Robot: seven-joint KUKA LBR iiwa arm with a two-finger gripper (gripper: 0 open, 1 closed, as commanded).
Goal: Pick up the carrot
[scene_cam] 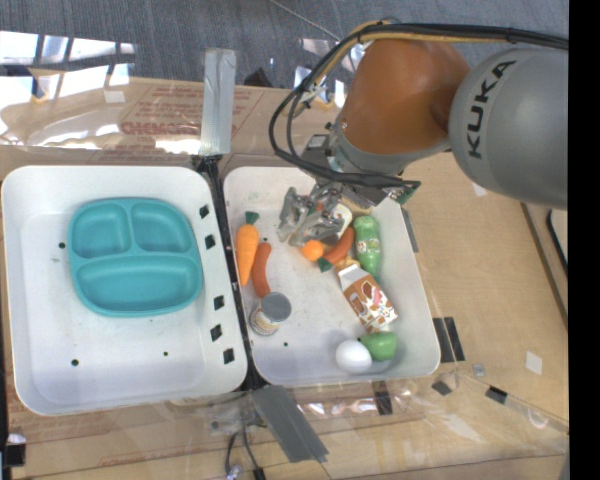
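The carrot is orange with a green top and lies lengthwise at the left side of the right bin, close to the divider. My gripper hangs over the upper middle of that bin, to the right of and slightly beyond the carrot, and is not touching it. Its metal fingers stand apart with nothing between them. The arm's orange band and grey wrist cover the bin's far right corner.
A red sausage lies right beside the carrot, with a small tin below it. A small orange fruit, a green packet, a carton, a white egg and a green piece crowd the right side. The left bin holds a teal divided plate.
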